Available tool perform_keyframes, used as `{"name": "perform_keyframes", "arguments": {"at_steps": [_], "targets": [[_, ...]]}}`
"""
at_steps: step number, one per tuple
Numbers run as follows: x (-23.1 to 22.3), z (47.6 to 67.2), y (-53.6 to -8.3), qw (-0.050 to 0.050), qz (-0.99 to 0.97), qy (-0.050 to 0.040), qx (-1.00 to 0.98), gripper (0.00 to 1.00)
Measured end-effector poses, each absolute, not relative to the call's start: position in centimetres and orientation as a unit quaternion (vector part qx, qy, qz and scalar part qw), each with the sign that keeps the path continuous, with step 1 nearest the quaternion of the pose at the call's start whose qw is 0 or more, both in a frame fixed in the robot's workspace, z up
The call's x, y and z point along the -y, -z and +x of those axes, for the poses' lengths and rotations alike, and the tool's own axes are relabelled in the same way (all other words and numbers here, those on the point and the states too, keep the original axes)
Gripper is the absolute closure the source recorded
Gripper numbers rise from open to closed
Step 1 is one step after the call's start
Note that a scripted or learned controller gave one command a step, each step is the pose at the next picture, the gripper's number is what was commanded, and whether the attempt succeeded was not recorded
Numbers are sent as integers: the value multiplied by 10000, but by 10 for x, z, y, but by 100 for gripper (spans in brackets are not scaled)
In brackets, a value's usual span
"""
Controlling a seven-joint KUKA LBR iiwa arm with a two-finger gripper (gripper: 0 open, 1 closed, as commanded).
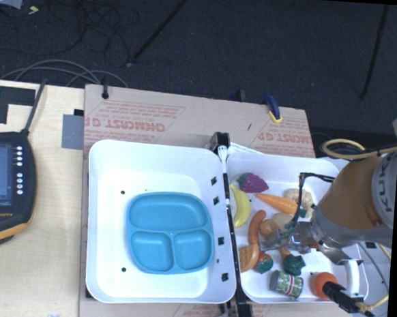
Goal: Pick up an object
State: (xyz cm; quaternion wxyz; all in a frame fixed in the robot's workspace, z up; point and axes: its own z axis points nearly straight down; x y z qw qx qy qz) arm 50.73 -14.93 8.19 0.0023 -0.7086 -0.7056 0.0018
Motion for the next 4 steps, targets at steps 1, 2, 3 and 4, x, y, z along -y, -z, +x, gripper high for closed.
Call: {"name": "perform_keyframes", "arguments": {"at_steps": [1, 2, 3, 4], "targets": [[88, 556, -91, -74, -7075, -23, 7067, 0], [89, 553, -99, -1, -7104, -21, 7038, 100], [25, 573, -216, -25, -7044, 43, 7098, 100], [3, 543, -435, -53, -7060, 62, 7082, 100]]}}
